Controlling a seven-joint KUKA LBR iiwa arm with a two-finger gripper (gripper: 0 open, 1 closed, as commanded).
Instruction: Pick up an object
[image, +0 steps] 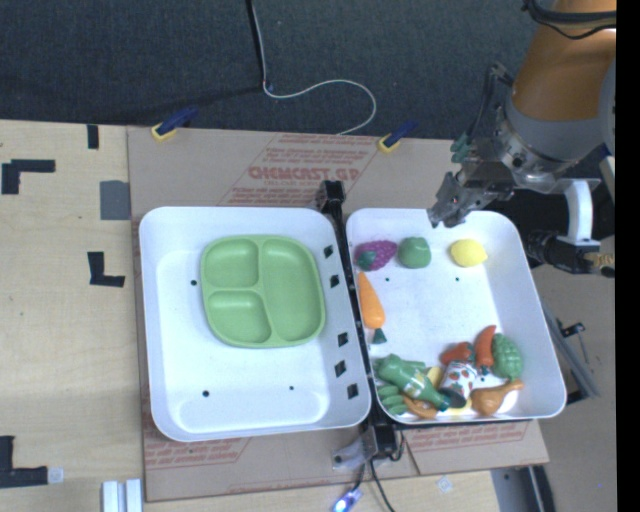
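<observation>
From above, two white bins are seen side by side on the table. In the left bin (170, 400) a green divided plate (264, 290) is laid flat. The right bin (535, 330) is strewn with toy food: a purple bunch (377, 253), a green ball (414, 252) and a yellow lemon (467, 252) along the far wall, a carrot (371, 304) by the divider, and a heap of vegetables (450, 378) in the near corner. The jaws (447, 211) are held above the far rim, just beside the lemon, with nothing seen between them; whether they are open or closed cannot be told.
</observation>
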